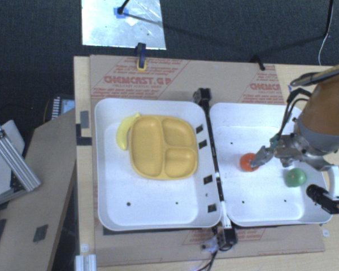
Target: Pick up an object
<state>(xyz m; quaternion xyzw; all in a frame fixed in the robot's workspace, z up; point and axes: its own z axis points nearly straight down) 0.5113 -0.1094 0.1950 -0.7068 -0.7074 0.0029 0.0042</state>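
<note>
Dark carpet surrounds the worktop (175, 75), which carries a cardboard sheet and two shallow white bins side by side. From my seat the pick looks not yet done: nothing is lifted, every object lies on a bin floor. The gripper (262, 157) is down in the right bin (260, 210), its tip at the right edge of the orange ball (247, 162), but I cannot tell whether it is open or closed, nor whether it has any grip. What is left, I judge, is securing and raising an object. My count: one orange ball and one green ball (295, 178) in the right bin; one yellow divided tray (161, 147) and one banana (123, 131), touching the tray's left edge, in the left bin (113, 205)
</note>
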